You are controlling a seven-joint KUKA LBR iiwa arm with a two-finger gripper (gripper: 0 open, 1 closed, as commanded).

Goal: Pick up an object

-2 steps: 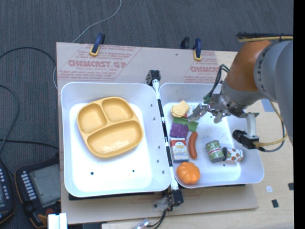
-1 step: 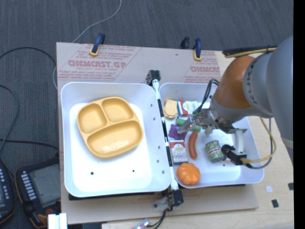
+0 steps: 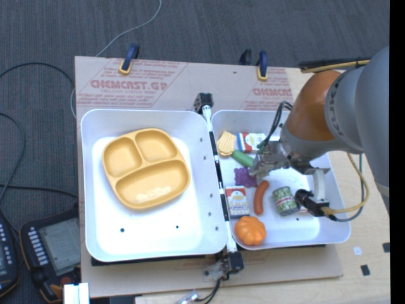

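Right bin, near edge first: small orange pumpkin at the near-left corner, touching or nearly touching the rim. Looks like hollow plastic, light and stiff, rounded and slick; a pinch would want to span its widest part or it may squirt out.

Just behind it, a red-and-white carton flat against the left wall. Light, boxy; flat sides should grip well.

Beside that, a red sausage, lying near-to-far. Slim, smooth, probably rigid toy; take across the short axis, at its middle.

Right of the sausage, a small green-labelled can on its side. Likely the heaviest piece, hard, apt to roll.

Gripper sits low over the bin's middle, right above the sausage's far end and next to a purple piece and a green piece. Cannot tell how its jaws stand; nothing visibly held.

Far left corner: pale ridged biscuit-like toy.

Left bin: yellow divided plate, wide and shallow, awkward to pinch except at the rim.
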